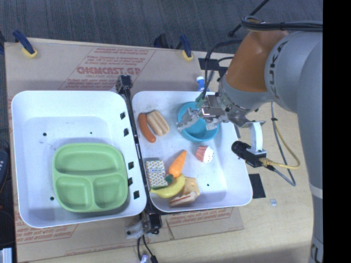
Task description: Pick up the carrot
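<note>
The carrot (177, 164) is orange with a green top and lies tilted in the middle of the right bin (233, 188), between a small box and a red-and-white piece. My gripper (201, 115) hangs over a blue bowl (196, 129) at the back of that bin, up and to the right of the carrot and well apart from it. It stands open with nothing held between its fingers.
Also in the right bin: a hot dog (153, 124) at the back left, a small box (156, 173), a banana (169, 188), a sandwich (185, 195), and a red-and-white piece (204, 154). The left bin (33, 111) holds a green divided plate (91, 176).
</note>
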